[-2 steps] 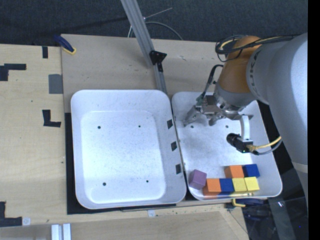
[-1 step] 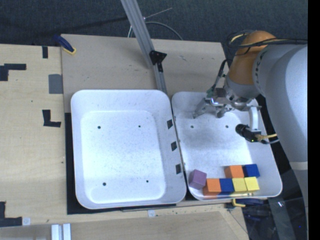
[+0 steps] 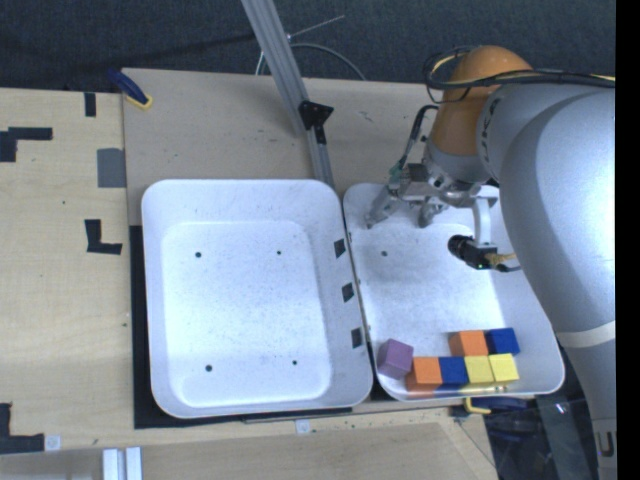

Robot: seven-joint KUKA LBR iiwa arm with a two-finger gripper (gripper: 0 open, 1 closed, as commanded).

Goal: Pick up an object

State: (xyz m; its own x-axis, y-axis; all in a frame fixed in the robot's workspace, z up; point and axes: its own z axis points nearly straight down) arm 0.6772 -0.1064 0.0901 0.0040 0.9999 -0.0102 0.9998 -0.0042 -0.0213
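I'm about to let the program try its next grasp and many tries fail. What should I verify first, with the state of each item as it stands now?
1. Targets present: ok. A purple block, orange, blue and yellow blocks sit clustered at the near end of the right bin.
2. Gripper over targets: not ok. It sits at the bin's far end, apart from the cluster.
3. Jaws free of load: ok, nothing shows between them.
4. Jaw opening: cannot tell.
5. Block spacing: not ok. Most touch; the purple block at the cluster's left end looks easiest.
6. Path to the cluster: ok, bare bin floor lies between.
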